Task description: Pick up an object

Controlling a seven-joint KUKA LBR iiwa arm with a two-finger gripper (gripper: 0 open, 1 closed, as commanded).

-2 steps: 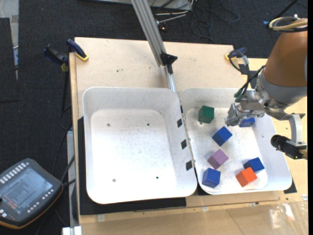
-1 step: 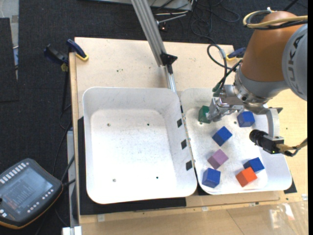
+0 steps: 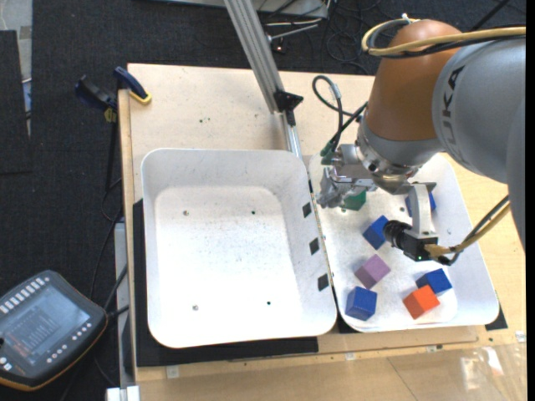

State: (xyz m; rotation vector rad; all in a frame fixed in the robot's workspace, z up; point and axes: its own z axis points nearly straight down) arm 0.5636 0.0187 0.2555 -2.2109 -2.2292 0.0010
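- Camera view: a grey robot arm (image 3: 468,98) with an orange band reaches in from 3 o'clock and bends down over the right bin (image 3: 468,307).
- The gripper (image 3: 338,192) sits low at the 10 o'clock corner of the right bin, close to the wall shared with the left bin (image 3: 217,241).
- A small green block (image 3: 357,199) lies just at the gripper's 3 o'clock side, mostly hidden by it; its long axis and heading cannot be made out.
- Whether the fingers are spread or closed cannot be told, since the wrist covers them.
- Other blocks lie in the right bin: a blue block (image 3: 376,231) near the middle, a purple block (image 3: 373,270) at its 6 o'clock, another blue cube (image 3: 361,302) toward 7 o'clock, and an orange block (image 3: 421,302) touching a small blue block (image 3: 435,281) toward 5 o'clock.
- A black cable fitting (image 3: 407,242) hangs over the bin just beside the middle blue block.
- A blue piece (image 3: 429,199) at 3 o'clock of the gripper is partly cut off by the arm.
- A slanted metal pole (image 3: 255,44) crosses the bench from 12 o'clock.
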